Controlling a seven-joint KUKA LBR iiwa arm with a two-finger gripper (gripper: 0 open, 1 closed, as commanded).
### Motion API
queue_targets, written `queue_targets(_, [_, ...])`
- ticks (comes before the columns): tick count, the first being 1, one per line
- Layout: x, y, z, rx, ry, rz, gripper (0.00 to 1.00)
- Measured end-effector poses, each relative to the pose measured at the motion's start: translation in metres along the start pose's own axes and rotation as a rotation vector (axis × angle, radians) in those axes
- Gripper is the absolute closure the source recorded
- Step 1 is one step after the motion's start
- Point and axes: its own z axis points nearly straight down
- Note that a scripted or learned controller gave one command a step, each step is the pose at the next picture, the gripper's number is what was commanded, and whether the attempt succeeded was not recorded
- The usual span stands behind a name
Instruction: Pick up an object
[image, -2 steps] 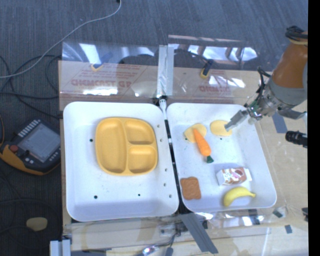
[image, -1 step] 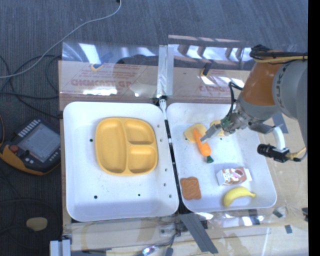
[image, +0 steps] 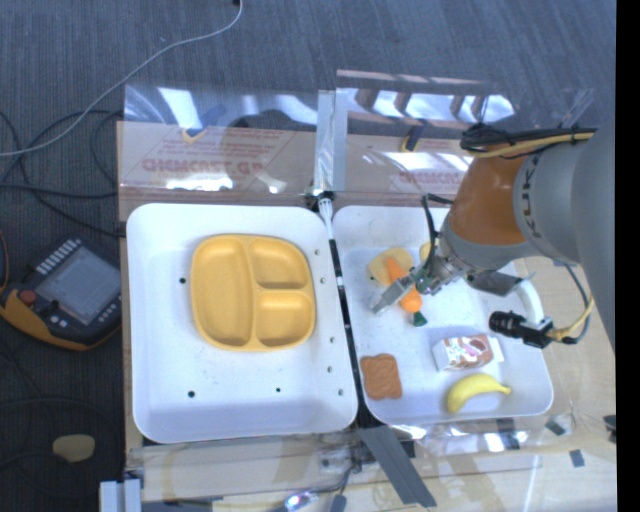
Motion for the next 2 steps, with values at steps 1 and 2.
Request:
queue_targets(1, [-0.001,0.002,-0.011,-0.007,-0.002,0.001,1.00])
queue_targets(2, [0.042,0.071,-0.094,0.008,0.007,0.151,1.00])
